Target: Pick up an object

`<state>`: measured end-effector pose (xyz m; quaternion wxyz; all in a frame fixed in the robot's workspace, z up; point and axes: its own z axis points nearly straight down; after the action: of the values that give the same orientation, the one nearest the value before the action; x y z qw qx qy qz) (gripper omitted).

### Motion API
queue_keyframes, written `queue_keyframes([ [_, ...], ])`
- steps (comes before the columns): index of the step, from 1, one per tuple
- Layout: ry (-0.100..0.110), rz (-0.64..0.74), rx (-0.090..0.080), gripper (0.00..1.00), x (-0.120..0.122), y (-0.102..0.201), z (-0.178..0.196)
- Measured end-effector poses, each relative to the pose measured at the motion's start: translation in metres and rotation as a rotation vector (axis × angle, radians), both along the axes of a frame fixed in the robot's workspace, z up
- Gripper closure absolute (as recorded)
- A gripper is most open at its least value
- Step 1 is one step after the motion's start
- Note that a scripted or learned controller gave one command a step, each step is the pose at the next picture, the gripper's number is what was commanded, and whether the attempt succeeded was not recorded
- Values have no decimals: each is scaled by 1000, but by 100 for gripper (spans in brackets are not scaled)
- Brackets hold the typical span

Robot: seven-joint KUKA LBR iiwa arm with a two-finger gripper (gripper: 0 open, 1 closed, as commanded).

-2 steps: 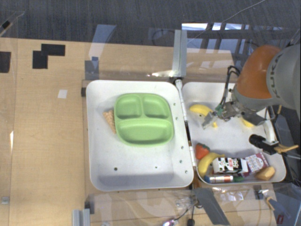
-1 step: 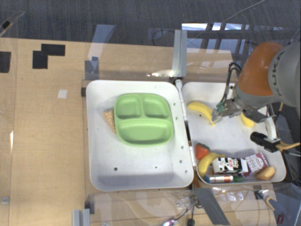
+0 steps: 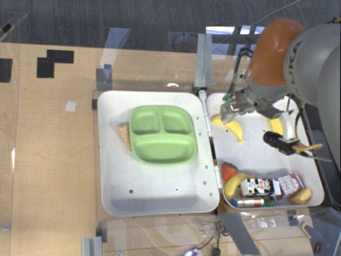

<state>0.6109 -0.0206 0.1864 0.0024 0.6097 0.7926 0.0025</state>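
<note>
My gripper (image 3: pixel 230 111) hangs low over the far left corner of the right bin (image 3: pixel 256 159). A yellow banana-shaped piece (image 3: pixel 235 129) lies on the bin floor just below and in front of it, with its far end under the gripper. From this angle I cannot see whether anything is between the fingers. Along the near wall of the same bin lie a red-orange item (image 3: pixel 228 171), a yellow banana (image 3: pixel 233 184), a patterned box (image 3: pixel 260 186), a marker (image 3: pixel 250 201), a pink carton (image 3: pixel 290 184) and a tan lump (image 3: pixel 301 196).
The left bin (image 3: pixel 154 193) holds a green divided plate (image 3: pixel 161 134) with a tan cracker-like bar (image 3: pixel 124 136) at its left edge. Another yellow piece (image 3: pixel 276 126) lies to the right of the gripper. The arm's grey body covers the right bin's far right side.
</note>
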Motion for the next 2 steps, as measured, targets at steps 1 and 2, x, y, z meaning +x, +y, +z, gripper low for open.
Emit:
queue_keyframes([
  [1, -2, 221, -3, 100, -45, -33, 106],
  [2, 3, 148, -1, 100, -84, -7, -2],
])
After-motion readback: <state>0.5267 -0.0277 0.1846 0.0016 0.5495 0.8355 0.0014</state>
